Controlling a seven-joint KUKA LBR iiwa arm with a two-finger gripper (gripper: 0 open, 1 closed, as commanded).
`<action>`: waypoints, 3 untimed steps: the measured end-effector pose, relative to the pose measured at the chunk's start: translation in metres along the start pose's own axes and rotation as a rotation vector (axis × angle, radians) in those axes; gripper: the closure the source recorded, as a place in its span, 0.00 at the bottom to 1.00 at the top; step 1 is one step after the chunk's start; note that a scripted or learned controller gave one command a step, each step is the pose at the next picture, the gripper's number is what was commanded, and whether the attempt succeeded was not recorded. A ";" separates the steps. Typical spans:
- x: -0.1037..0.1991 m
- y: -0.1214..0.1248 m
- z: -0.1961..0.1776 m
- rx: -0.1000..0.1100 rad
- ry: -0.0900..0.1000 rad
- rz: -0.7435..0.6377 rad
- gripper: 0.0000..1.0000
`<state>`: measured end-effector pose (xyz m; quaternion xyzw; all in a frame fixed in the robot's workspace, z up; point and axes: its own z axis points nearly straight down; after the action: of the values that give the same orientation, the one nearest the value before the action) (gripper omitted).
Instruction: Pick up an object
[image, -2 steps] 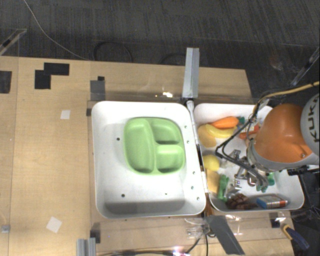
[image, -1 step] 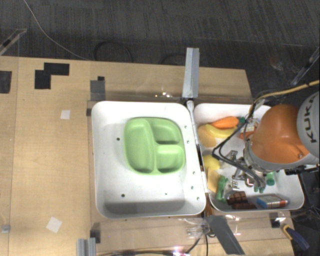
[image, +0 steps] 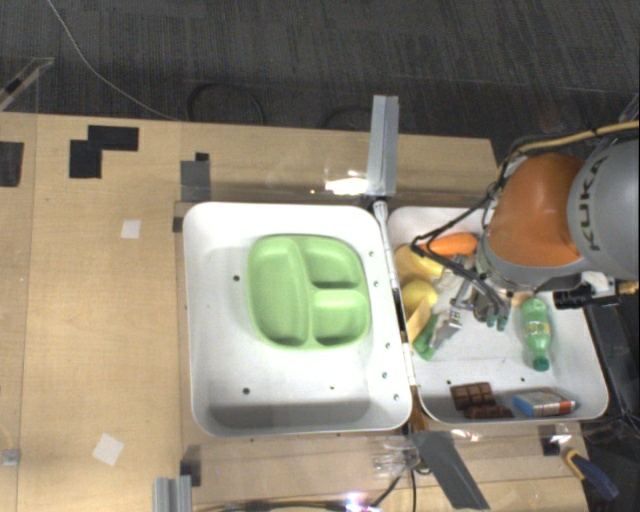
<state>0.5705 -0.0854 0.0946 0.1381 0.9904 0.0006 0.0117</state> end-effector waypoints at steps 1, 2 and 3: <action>-0.009 0.000 0.000 0.001 0.005 0.099 0.00; -0.002 -0.009 0.000 -0.003 0.000 0.197 0.00; -0.007 -0.010 -0.016 -0.003 -0.016 0.192 1.00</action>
<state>0.5741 -0.0967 0.1107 0.2323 0.9724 0.0021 0.0197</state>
